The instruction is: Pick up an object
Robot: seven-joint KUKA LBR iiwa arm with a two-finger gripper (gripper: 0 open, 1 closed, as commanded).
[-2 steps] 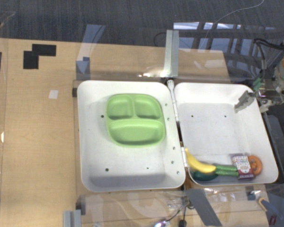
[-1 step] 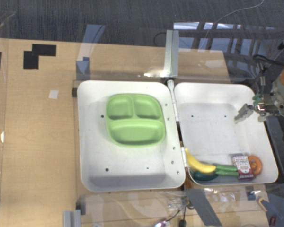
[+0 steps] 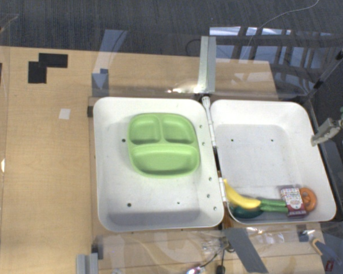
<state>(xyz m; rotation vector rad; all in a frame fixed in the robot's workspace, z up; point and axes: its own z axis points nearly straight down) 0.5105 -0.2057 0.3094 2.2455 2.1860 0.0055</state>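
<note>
We see the pincer (image 3: 330, 131) at the far right edge of the right bin (image 3: 263, 124), but we cannot tell its state. The banana (image 3: 241, 197), green spoon (image 3: 263, 207), small carton (image 3: 293, 201) and orange ring (image 3: 307, 197) lie in the near corner, well apart from the pincer. The green plate (image 3: 162, 144) sits in the left bin (image 3: 111, 153), far from it.

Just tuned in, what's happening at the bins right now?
Nothing is being held yet. The left bin holds a green divided plate. The right bin has its items bunched along the near edge: a banana, a dark green piece under it, a small red packet and an orange ring-shaped item. The pick has not started.
</note>
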